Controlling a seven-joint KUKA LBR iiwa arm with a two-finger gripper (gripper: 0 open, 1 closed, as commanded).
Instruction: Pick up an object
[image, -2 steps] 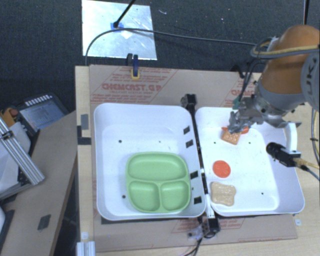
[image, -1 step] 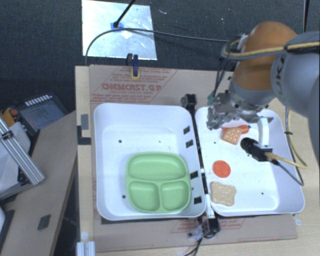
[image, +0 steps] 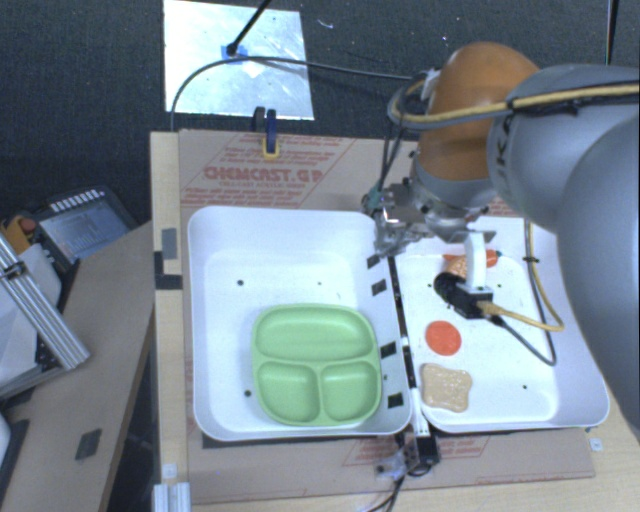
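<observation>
My gripper (image: 388, 238) hangs low over the far end of the divider between the two bins, under the orange wrist band. In the right bin (image: 572, 392) lie a flat red-orange disc (image: 444, 338), a tan toast-shaped piece (image: 446, 387) near the front, and a small orange-red item (image: 457, 266) partly hidden by the wrist hardware. The disc and toast piece sit well in front of the gripper. Nothing shows held in it.
A green three-compartment plate (image: 318, 362) lies in the front half of the left bin (image: 228, 250). The grey arm covers the right bin's far right corner. A cardboard sheet (image: 262, 172) lies under both bins.
</observation>
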